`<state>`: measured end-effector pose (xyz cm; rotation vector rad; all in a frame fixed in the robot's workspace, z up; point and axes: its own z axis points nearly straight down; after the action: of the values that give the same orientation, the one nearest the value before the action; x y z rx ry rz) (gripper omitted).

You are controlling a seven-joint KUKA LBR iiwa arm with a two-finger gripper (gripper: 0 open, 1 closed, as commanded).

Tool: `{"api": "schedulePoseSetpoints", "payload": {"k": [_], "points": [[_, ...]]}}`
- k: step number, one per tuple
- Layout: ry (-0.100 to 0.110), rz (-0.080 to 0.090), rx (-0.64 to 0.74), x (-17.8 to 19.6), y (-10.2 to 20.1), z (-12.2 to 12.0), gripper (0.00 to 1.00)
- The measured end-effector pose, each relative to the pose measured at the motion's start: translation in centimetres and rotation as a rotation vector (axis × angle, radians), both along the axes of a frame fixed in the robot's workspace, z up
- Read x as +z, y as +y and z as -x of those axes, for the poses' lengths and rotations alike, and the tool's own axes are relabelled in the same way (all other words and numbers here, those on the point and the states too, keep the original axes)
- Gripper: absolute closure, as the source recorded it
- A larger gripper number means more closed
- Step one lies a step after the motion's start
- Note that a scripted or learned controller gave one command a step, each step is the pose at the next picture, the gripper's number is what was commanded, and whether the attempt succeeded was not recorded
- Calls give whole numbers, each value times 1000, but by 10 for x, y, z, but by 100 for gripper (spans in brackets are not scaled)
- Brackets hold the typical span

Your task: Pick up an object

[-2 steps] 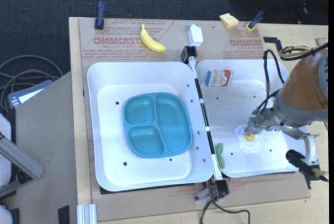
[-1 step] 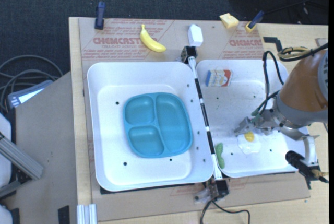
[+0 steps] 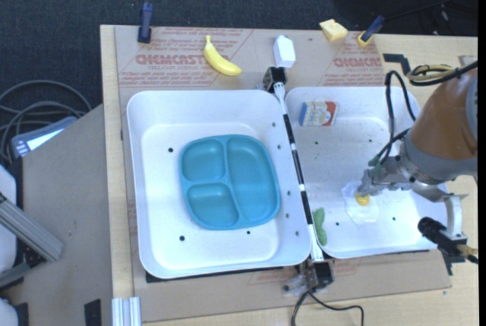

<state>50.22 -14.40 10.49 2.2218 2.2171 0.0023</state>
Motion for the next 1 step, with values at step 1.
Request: {"api": "schedulePoseSetpoints", "payload": {"k": [1], "points": [[2,0,2,18,-28,-27,100]]}}
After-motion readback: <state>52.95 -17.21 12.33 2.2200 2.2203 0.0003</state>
